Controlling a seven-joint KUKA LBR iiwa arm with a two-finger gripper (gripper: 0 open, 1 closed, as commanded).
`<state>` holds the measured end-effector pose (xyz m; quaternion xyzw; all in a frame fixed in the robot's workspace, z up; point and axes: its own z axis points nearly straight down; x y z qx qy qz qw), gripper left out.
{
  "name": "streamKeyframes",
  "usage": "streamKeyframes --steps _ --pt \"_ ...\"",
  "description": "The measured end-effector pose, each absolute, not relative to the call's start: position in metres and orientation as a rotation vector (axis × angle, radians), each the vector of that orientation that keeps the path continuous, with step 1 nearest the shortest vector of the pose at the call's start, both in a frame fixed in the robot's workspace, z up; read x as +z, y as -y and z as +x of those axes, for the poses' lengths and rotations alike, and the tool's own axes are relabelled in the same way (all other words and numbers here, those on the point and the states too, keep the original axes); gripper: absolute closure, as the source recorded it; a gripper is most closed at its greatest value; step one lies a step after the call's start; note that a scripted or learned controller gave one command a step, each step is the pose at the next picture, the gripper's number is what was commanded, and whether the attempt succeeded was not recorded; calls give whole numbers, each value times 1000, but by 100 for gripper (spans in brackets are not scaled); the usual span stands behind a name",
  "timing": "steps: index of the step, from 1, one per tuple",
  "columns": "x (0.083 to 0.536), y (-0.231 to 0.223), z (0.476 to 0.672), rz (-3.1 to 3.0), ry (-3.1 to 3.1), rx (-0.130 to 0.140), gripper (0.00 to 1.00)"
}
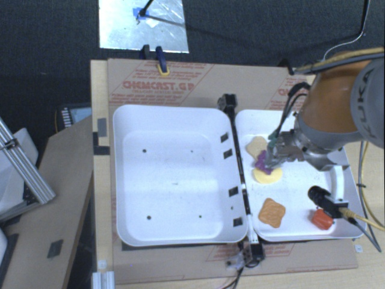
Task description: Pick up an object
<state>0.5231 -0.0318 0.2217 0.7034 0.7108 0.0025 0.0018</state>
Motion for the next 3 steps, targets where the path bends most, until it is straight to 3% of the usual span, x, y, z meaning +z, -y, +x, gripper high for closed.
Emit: streamKeyframes --steps 1,2,3 --pt "362 15 508 2205 -2223 18 100" --pt "439 -46 500 2205 -2230 16 100" --pt "466 -128 486 2207 -2234 9 100"
